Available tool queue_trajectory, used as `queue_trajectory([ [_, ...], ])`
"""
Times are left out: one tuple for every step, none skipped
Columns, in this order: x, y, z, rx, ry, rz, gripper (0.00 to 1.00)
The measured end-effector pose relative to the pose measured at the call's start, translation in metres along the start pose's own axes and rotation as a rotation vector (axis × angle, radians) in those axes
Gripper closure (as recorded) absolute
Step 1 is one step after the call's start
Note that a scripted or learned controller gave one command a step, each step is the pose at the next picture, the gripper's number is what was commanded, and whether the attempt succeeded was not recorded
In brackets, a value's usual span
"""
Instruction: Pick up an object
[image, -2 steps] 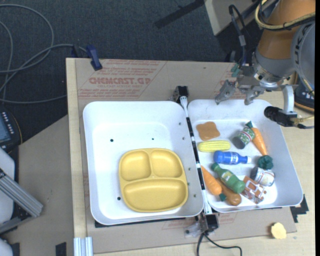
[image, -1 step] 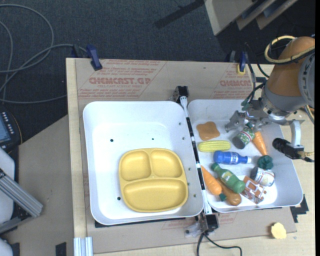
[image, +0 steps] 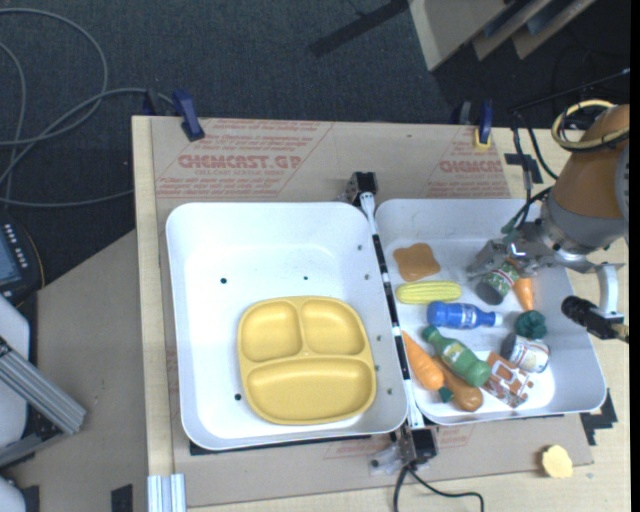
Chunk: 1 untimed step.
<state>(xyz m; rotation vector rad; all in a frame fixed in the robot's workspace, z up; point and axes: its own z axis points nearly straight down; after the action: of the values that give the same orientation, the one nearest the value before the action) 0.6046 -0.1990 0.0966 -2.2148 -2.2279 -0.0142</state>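
Observation:
The right bin (image: 570, 395) holds several toy foods: a brown cookie-like piece (image: 416, 261), a corn cob (image: 428, 292), a blue bottle (image: 461, 316), a green bottle (image: 460, 358), a carrot (image: 424, 364), a small orange carrot (image: 524, 292), a dark green piece (image: 531, 323), a tin can (image: 526, 354) and a patterned packet (image: 507, 379). My gripper (image: 497, 272) is low in the bin's far right part, right over a dark grey can-like thing (image: 493, 288) beside the small carrot. Its tips blend with that thing.
The left bin (image: 200, 240) holds a yellow divided plate (image: 304, 358). A yellow scrap (image: 556, 461) lies on the bench at the front right. Blue clamps (image: 186, 112) hold the board at the back. The arm's orange band (image: 590, 180) hangs over the right bin's far edge.

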Motion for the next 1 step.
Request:
queue_trajectory([
  [-0.0029,-0.0004,-0.0086,-0.003,-0.006,0.002,1.0],
])
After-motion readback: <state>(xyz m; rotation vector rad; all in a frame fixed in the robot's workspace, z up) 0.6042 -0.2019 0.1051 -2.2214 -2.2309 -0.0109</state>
